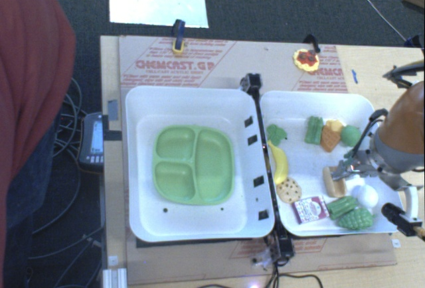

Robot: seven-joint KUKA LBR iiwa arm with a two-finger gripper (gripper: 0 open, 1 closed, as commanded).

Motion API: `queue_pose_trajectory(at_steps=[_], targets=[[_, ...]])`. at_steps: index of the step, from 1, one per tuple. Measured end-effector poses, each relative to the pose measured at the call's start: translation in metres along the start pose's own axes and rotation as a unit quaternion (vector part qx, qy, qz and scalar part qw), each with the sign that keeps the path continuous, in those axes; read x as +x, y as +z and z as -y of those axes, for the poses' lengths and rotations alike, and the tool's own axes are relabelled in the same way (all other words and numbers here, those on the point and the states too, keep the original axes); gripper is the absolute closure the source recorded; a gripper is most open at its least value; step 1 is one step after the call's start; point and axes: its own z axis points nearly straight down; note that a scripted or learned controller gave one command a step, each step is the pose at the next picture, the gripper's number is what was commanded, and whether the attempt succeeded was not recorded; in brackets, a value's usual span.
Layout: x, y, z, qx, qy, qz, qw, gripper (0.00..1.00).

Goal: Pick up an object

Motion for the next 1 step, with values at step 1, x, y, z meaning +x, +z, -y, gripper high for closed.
queue_pose_trajectory(at_steps=[1], targets=[[-0.0007, -0.0114, -0.002, -0.002, 0.0, 0.0, 1.0, 1.0]])
